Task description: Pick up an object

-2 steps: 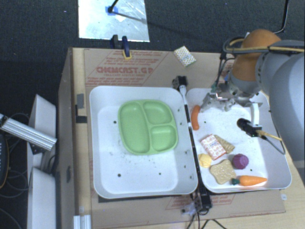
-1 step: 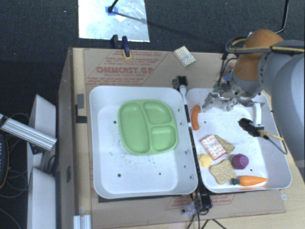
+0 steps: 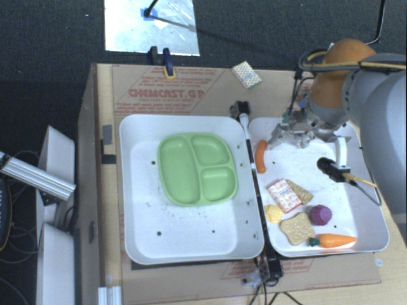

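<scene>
Our two-finger gripper (image 3: 294, 134) hovers over the right shallow white bin (image 3: 375, 224); its state we cannot tell, the toy foods lying loose below.

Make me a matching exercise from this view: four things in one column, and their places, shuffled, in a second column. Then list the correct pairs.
Things:
1. green divided plate
2. carrot
3. hot dog
4. purple ball

Places:
A. near the front right corner of the right bin
B. along the right bin's left wall, towards the back
C. in the middle of the left bin
D. just behind the carrot, right of the toast slice

Pairs: 1-C, 2-A, 3-B, 4-D
</scene>
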{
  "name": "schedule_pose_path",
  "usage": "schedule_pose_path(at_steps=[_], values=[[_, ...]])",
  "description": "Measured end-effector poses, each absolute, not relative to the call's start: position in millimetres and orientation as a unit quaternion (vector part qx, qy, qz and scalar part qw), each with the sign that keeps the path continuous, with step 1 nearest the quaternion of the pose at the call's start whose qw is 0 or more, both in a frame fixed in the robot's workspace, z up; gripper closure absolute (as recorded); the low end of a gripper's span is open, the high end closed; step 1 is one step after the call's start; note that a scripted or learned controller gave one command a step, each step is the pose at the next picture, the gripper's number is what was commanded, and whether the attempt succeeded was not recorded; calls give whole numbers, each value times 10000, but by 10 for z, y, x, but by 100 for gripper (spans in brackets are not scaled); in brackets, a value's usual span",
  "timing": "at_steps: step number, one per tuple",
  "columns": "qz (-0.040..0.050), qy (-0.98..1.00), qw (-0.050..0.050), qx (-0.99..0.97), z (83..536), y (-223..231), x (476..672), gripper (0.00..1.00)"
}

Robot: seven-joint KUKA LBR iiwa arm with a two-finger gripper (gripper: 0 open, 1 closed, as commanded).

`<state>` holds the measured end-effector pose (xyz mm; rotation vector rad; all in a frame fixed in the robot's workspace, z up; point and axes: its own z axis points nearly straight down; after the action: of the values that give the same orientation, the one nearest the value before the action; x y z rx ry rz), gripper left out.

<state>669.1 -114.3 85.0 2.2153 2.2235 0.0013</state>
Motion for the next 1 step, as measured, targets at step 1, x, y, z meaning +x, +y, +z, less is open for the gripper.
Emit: schedule_pose_path(at_steps=[1], values=[[3, 7085, 14, 7057, 849, -1129, 6690, 0]])
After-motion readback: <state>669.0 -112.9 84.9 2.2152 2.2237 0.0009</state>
